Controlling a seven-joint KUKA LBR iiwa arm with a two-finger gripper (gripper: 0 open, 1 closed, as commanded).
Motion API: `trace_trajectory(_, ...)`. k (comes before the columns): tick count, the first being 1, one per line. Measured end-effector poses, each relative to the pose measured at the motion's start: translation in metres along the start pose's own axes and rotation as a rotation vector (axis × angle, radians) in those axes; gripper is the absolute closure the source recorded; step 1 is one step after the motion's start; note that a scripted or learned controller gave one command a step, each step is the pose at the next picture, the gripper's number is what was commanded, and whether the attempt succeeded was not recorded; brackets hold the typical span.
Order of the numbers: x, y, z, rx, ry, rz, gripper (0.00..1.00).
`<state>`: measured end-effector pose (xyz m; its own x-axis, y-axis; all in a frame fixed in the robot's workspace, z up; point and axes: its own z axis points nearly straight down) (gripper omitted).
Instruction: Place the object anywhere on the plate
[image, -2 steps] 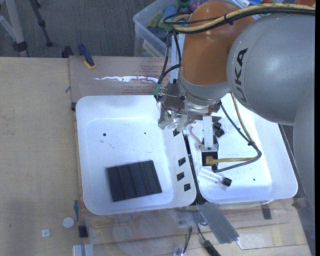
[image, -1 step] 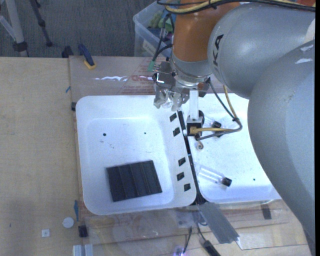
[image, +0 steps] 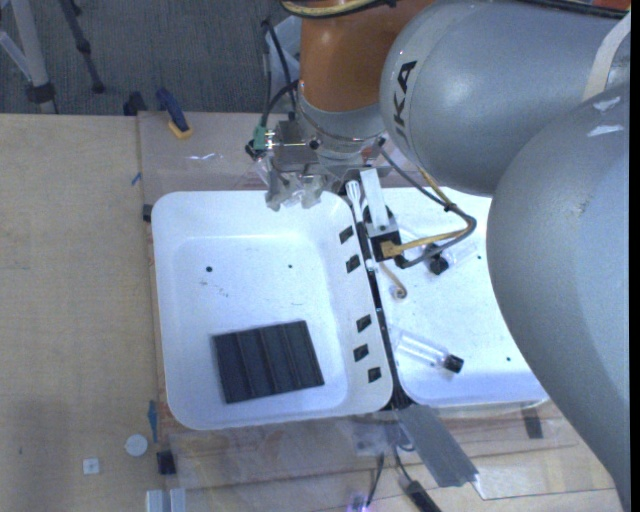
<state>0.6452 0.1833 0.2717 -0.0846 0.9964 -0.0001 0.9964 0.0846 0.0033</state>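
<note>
Left to right: your left bin (image: 180, 330) is smooth white plastic, shallow with rounded corners. The plate (image: 267, 361), a dark ribbed rectangular slab, lies flat near its front wall. The fingers (image: 293, 192) hang over the bin's back rim, well apart from the plate; can't tell if they're spread, pressed or pinching anything. Can't pick out the object either.

Wooden bench (image: 70, 300) bears two white bins: left (image: 180, 240), right (image: 470, 370).
</note>
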Motion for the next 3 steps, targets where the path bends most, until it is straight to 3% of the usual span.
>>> trace_trajectory(1, 0.034, 0.023, 0.021, -0.001, 0.001, -0.334, 1.00)
trace_trajectory(2, 0.034, 0.024, 0.018, -0.001, 0.000, -0.474, 1.00)
trace_trajectory(3, 0.035, 0.024, 0.003, -0.003, -0.001, -0.518, 1.00)
